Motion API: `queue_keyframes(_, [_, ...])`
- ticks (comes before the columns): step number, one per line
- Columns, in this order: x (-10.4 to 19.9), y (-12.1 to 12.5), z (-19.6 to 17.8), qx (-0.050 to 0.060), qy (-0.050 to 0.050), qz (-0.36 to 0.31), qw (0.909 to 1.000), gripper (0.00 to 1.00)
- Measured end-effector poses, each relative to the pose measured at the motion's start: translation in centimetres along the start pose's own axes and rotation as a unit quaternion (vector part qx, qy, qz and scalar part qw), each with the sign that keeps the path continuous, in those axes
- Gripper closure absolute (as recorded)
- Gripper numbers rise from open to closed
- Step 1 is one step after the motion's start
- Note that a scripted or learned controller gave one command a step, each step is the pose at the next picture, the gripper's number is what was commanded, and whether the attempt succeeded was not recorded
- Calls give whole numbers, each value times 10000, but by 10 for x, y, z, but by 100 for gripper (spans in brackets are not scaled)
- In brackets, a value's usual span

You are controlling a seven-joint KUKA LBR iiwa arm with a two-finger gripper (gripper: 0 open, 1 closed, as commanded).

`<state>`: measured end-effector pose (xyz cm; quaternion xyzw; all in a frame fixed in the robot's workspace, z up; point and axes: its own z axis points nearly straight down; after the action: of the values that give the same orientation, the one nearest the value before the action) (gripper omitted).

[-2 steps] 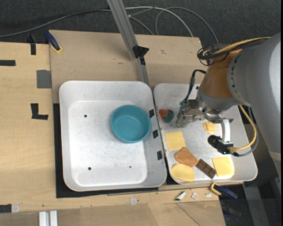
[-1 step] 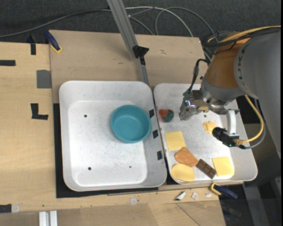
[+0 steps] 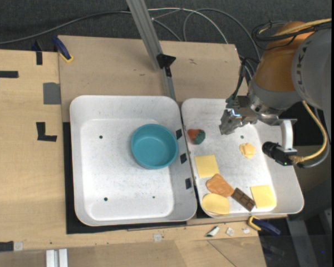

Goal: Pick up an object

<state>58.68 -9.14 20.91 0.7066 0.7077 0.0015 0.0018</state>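
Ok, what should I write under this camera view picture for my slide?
Robot arm's gripper hovers over the right bin of toy food; a blue bowl sits in the left bin.

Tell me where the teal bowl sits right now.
The teal bowl sits in the left bin, toward that bin's right side, close to the divide from the right bin holding the small food pieces.
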Motion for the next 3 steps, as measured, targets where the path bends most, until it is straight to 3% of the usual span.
queue_keyframes(1, [4, -5, -60, -4, -1, -2, 10000, 100])
queue_keyframes(2, [4, -5, -62, 27, 1, 2, 10000, 100])
queue_keyframes(3, [67, -13, -53, 34, 9, -28, 10000, 100])
